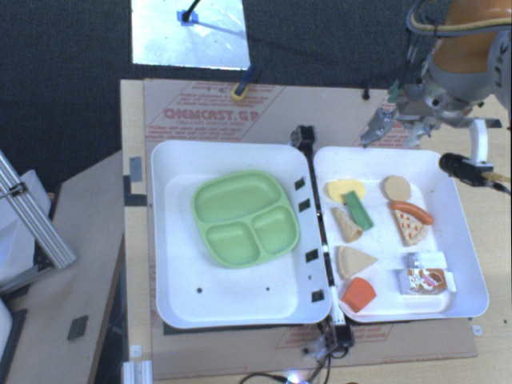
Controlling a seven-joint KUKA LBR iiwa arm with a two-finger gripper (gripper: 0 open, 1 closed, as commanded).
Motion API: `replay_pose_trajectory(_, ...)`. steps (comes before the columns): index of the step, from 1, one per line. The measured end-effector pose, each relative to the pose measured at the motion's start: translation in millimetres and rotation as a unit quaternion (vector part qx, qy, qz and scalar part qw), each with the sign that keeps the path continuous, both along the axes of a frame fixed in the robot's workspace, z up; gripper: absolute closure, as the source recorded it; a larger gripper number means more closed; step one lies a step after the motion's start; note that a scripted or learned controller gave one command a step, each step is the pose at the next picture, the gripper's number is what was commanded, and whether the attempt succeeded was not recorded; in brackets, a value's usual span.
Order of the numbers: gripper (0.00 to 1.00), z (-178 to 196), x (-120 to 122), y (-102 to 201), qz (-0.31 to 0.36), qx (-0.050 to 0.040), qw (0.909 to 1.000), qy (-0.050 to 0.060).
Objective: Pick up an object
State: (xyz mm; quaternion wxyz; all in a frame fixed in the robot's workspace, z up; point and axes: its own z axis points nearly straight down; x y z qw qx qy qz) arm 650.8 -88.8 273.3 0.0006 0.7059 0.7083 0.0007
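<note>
Above the far edge of the right-hand shallow white bin [468, 238], the arm's pincer [394, 131] hangs over the cardboard-covered table [216, 110], holding nothing; whether it is released or clenched I cannot tell. Every candidate lies nearer me and lower: closest is the round tan biscuit-like piece [395, 187], almost straight below, with the yellow wedge [346, 189] just left.

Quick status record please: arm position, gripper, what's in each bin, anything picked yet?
arm: above the far edge of the right bin
gripper: over the bin's far rim, nothing seen between its fingers
left bin: green divided tray
right bin: yellow piece, green stick, pizza slice, orange block, small packet, other toy foods
picked: nothing yet
</note>
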Motion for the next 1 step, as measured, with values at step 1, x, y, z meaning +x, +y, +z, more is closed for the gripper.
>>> replay_pose_trajectory(1,0.00,-49.8,-9.7,-2.9,-0.001,0.0000,1.0000,0.002)
